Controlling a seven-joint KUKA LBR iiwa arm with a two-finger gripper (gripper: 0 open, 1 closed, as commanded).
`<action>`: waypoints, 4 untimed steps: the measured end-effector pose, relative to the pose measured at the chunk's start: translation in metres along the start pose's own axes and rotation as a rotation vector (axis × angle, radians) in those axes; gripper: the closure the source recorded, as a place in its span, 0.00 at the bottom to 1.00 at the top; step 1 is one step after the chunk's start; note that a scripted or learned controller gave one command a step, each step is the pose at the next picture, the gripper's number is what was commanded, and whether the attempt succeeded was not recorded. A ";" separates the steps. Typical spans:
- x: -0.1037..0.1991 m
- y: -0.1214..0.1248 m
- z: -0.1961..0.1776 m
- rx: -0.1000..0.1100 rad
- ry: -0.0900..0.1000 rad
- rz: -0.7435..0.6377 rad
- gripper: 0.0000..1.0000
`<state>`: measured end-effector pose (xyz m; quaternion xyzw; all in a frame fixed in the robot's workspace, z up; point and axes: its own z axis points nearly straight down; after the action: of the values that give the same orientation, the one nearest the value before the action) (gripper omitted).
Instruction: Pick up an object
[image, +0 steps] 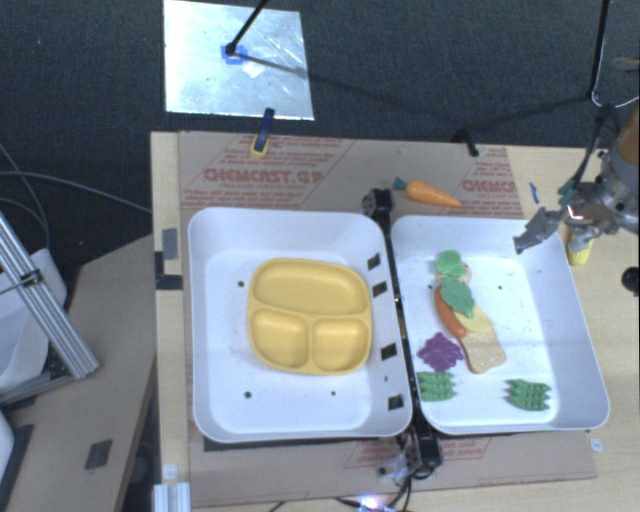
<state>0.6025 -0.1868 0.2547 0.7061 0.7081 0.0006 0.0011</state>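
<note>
The right bin (575, 300) holds several toy foods: two green leafy pieces (455, 282), an orange carrot-like piece (449, 313), a pale yellow slice (480, 322), a tan bread slice (486, 353), a purple grape bunch (439, 351) and two green pea pods (434, 385) (527, 394). My gripper (560, 228) hangs above the far right corner of that bin, well apart from the food. A small yellow item (578, 248) shows just below the wrist; I cannot tell whether it is held.
In the left bin (215, 260) lies a yellow divided plate (308, 315). A toy carrot (428, 193) rests on the cardboard behind the bins. A blue and yellow tool (263, 132) and a silver sheet (238, 58) lie farther back.
</note>
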 end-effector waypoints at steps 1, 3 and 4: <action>-0.020 -0.110 0.163 0.018 0.006 0.009 0.00; -0.021 -0.115 0.167 -0.006 -0.002 0.006 0.00; -0.018 -0.027 0.167 -0.009 -0.003 -0.005 0.00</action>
<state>0.5763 -0.2055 0.0876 0.7041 0.7100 0.0028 0.0054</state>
